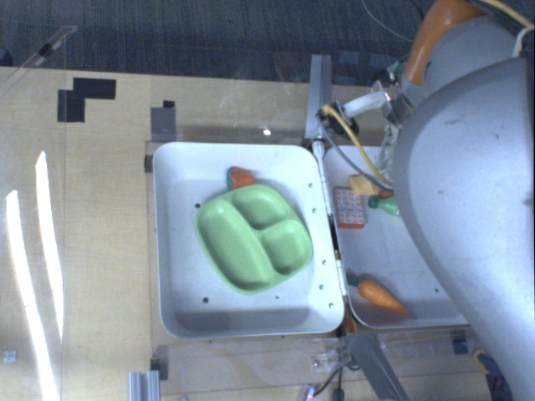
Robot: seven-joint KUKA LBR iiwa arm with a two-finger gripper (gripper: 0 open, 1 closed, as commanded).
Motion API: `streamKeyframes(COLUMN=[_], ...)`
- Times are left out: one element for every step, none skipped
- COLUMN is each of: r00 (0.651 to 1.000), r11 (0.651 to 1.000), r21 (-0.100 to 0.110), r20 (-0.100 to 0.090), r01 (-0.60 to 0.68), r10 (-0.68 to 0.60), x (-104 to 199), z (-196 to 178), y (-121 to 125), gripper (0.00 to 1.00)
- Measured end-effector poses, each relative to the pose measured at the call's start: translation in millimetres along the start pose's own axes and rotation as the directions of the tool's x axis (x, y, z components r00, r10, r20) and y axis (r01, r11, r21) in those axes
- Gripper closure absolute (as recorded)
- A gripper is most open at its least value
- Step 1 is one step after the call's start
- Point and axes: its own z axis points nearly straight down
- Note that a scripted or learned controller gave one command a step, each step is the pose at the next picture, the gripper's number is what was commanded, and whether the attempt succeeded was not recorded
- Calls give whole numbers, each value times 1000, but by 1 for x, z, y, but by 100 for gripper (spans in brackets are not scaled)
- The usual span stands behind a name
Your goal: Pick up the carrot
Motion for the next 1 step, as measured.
streamKeyframes(r00=[999], r11=[999], r21=[0], r20=[0], r01=[39], r10=[-39], x=[-21], z=[9], y=[72], gripper=[100])
